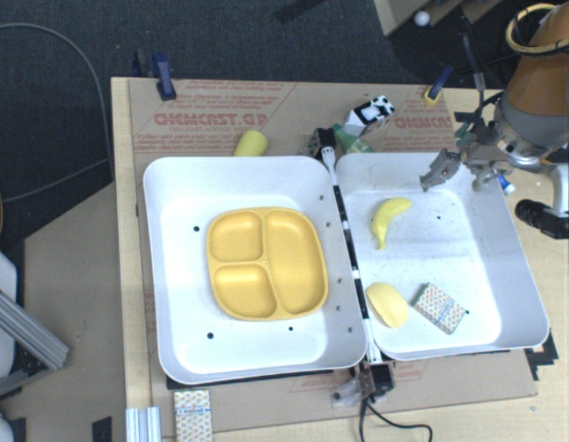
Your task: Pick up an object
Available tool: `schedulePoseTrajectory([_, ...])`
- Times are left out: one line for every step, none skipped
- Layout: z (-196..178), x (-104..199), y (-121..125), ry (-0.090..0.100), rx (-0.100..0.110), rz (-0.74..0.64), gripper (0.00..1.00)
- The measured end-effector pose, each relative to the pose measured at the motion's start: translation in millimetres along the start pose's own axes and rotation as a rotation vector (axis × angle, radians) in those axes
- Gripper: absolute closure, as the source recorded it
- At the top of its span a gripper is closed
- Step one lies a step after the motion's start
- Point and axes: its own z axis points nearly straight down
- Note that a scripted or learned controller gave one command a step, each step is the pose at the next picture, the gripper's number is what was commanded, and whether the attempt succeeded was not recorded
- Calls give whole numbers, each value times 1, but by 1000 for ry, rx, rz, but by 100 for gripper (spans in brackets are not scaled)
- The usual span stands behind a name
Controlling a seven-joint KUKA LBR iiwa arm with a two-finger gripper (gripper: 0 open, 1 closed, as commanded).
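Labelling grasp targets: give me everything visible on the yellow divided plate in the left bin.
The yellow divided plate is a rounded-square tray, seemingly matte plastic, with three compartments: two smaller ones stacked on the left side, one long one on the right. All three hold nothing. It lies flat and upright near the middle of the left white bin, turned slightly, touching only the bin floor.

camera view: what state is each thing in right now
claw: over the right bin's far edge, holding nothing
banana: lying loose in right bin
yellow lump: lying by the near wall
patterned packet: flat beside the lump
divided yellow plate: upright in left bin
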Motion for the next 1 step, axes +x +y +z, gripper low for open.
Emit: schedulePoseTrajectory([108, 63, -6, 1, -1, -1, 0])
